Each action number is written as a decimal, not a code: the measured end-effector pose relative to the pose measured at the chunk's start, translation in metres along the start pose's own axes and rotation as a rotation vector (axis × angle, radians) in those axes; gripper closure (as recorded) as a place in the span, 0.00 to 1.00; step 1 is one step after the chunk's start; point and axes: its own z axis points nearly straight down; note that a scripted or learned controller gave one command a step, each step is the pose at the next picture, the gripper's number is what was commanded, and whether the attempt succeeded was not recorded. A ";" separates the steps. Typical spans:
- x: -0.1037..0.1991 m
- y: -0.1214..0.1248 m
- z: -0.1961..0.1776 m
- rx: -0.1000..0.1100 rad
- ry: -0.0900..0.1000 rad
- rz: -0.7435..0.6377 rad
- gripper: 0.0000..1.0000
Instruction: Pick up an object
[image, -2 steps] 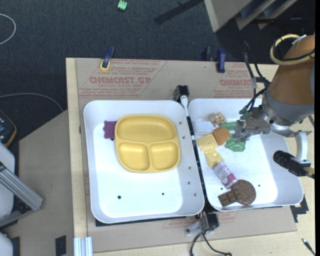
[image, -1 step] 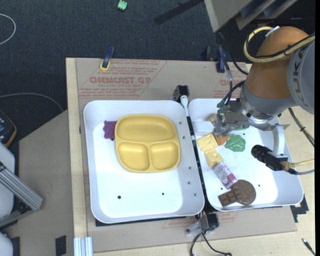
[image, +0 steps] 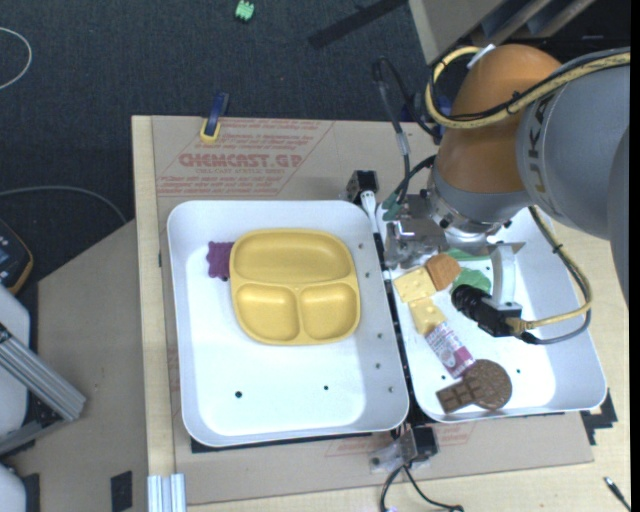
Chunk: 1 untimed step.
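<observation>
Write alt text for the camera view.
A grey and orange robot arm reaches over the right white bin of small food-like items. The left white bin holds a yellow divided tray beside a purple object.

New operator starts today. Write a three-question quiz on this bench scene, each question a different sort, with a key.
1. True or false: the yellow divided plate lies in the right bin.
2. The purple item touches the plate's: A) left edge B) right edge C) front edge
3. Fill in: the arm's gripper is over the ____ bin.

Key: 1 false, it lies in the left bin; 2 A; 3 right.
</observation>
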 end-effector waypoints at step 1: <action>0.028 0.013 0.017 0.001 -0.002 0.004 1.00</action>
